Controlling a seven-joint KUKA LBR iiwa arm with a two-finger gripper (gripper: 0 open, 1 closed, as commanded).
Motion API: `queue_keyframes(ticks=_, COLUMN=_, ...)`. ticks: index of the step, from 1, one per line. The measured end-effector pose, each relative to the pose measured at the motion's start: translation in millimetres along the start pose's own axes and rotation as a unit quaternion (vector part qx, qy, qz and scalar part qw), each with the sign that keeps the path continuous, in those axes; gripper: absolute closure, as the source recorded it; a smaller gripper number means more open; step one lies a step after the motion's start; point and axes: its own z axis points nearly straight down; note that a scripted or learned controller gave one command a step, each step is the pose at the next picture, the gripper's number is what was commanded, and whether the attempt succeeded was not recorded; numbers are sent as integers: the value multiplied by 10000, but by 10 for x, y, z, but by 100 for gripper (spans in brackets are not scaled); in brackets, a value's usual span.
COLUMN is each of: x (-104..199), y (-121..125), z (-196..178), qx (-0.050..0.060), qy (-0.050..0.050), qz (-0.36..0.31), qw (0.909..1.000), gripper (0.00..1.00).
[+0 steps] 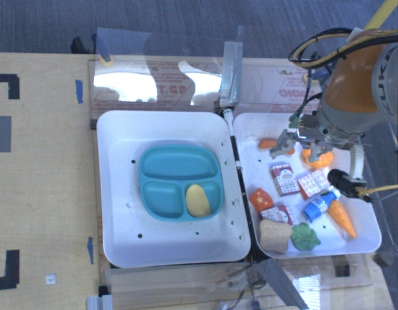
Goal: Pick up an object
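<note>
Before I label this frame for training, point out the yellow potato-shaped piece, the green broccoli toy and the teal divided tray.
Yellow potato-shaped piece (198, 201), camera view, its middle.
Green broccoli toy (305, 237), camera view, its crown.
Teal divided tray (179, 162), camera view, upper compartment floor.

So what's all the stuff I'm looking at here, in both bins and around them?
Left bin: 1, white, left half of the bench.
Divided tray: 1, teal, middle of left bin.
Potato-like piece: 1, pale yellow, tray's lower right compartment.
Right bin: 1, white, beside the left bin.
Small packets: 2, red and white, middle of right bin.
Carrot: 1, orange, right side of right bin.
Blue item: 1, blue, left of carrot.
Broccoli: 1, green, near edge.
Bread-like piece: 1, beige, left of broccoli.
Red-orange piece: 1, above bread-like piece.
Arm: 1, grey with orange band, over right bin.
Gripper: 1, dark, low over the bin's far side.
</note>
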Motion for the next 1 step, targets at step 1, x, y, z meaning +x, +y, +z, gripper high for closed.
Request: queue_keyframes(ticks=1, x=-574, y=14, z=846, qx=-75, qy=-15, qz=-675, qw=9977, gripper=0)
